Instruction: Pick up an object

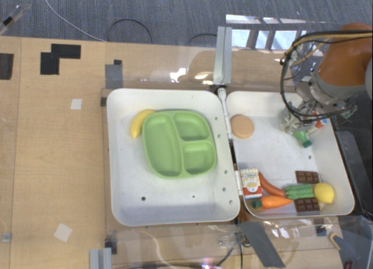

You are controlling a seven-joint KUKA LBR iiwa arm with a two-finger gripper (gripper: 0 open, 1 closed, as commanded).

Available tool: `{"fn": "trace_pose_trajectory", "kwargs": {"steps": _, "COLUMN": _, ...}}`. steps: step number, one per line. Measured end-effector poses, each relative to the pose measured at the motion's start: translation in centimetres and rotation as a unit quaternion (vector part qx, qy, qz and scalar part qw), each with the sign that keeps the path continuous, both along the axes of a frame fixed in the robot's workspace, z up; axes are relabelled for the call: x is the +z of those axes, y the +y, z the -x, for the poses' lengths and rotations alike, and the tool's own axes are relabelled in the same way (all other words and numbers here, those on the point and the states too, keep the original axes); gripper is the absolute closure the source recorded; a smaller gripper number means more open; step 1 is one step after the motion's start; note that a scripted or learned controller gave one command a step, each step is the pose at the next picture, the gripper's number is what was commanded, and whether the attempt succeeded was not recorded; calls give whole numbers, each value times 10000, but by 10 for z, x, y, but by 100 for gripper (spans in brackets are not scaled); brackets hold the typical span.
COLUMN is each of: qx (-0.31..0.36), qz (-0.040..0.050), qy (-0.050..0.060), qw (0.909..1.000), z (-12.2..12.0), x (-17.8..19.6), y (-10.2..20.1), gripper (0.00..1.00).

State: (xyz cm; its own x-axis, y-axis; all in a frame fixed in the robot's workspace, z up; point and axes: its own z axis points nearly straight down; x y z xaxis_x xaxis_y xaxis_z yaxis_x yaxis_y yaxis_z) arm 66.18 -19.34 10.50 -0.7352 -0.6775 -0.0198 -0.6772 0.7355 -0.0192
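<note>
The arm [344,64] reaches in over the far right corner of the right bin [274,151], and its claw [298,123] hangs just above a small green object [303,139] lying near that bin's right wall; what the object is cannot be made out, and whether the claw is open or closed cannot be told from here, since cables and the wrist hide it. The likeliest failure is a miss: the green piece is small and sits close to the wall, so a descent slightly off centre could push it against the rim or nudge it aside instead of taking it. The other candidates crowd the near edge of the same bin, where a carrot [274,202], a chocolate bar [307,177], a lemon [324,193] and a small carton [250,182] lie touching or nearly so, and a grasp there risks catching two things or skidding off one. A round bun [242,126] lies alone by the divider. In the left bin [122,204] a banana [139,123] is tucked against a green divided plate [178,143].
</note>
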Motion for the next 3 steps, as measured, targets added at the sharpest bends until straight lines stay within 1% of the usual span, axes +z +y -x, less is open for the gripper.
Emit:
{"fn": "trace_pose_trajectory", "kwargs": {"steps": 1, "qx": 2302, "qz": 45, "qy": 67, "qw": 9731, "z": -10, "x": 43, "y": -12, "gripper": 100}}
{"fn": "trace_pose_trajectory", "kwargs": {"steps": 2, "qx": 2302, "qz": 35, "qy": 75, "qw": 9731, "z": -10, "x": 42, "y": -11, "gripper": 0}}
{"fn": "trace_pose_trajectory", "kwargs": {"steps": 3, "qx": 1868, "qz": 32, "qy": 70, "qw": 9824, "z": 0, "x": -16, "y": -11, "gripper": 0}}
